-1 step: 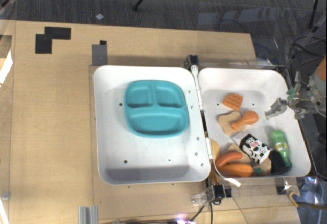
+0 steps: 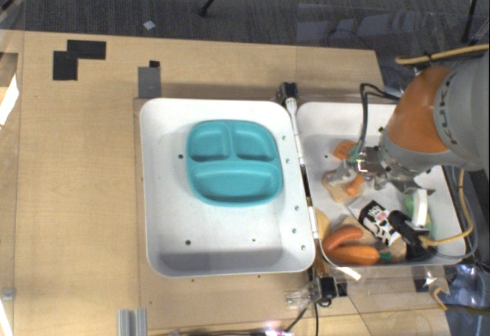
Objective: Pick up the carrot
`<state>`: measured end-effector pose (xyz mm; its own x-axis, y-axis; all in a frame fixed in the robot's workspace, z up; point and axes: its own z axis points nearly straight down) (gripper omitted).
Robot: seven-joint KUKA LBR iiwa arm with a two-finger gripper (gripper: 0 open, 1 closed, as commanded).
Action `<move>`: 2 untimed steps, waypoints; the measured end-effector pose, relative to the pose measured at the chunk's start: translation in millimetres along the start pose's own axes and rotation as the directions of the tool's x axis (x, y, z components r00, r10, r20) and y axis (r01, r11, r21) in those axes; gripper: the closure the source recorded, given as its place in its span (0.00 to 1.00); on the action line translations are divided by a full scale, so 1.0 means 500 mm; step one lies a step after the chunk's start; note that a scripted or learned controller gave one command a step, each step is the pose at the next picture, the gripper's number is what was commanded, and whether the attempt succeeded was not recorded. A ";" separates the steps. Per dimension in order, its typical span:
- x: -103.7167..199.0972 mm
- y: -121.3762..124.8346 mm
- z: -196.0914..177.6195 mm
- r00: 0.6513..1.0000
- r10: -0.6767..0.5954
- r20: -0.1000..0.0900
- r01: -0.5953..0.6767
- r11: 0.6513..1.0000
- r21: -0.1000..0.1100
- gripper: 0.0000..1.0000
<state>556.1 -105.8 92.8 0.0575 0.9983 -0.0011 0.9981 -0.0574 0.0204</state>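
The carrot (image 2: 357,255), a long orange piece with a green end, lies along the front wall of the right bin (image 2: 329,116). Just behind it lies a second orange, sausage-shaped piece (image 2: 344,235). My gripper (image 2: 358,168) hangs low over the middle of the right bin, well behind the carrot and apart from it. It is directly above a tan lump (image 2: 337,187) and a small orange piece (image 2: 354,186). The view is too small to show whether anything sits in the gripper.
Another orange item (image 2: 344,149) lies behind the gripper. A black-and-white item (image 2: 374,220) and a green-and-white item (image 2: 419,208) sit to the carrot's right. The left bin (image 2: 164,197) holds a teal divided plate (image 2: 233,161).
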 end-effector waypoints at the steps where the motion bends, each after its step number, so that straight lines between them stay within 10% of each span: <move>1: 0.002 0.007 -0.026 1.000 -0.002 -0.002 0.002 1.000 -0.008 1.00; 2: 0.212 -0.011 -0.190 0.998 0.059 -0.006 -0.059 0.998 0.012 1.00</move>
<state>554.8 0.7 187.7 0.1158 0.9933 0.0064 0.9932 -0.1159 0.0081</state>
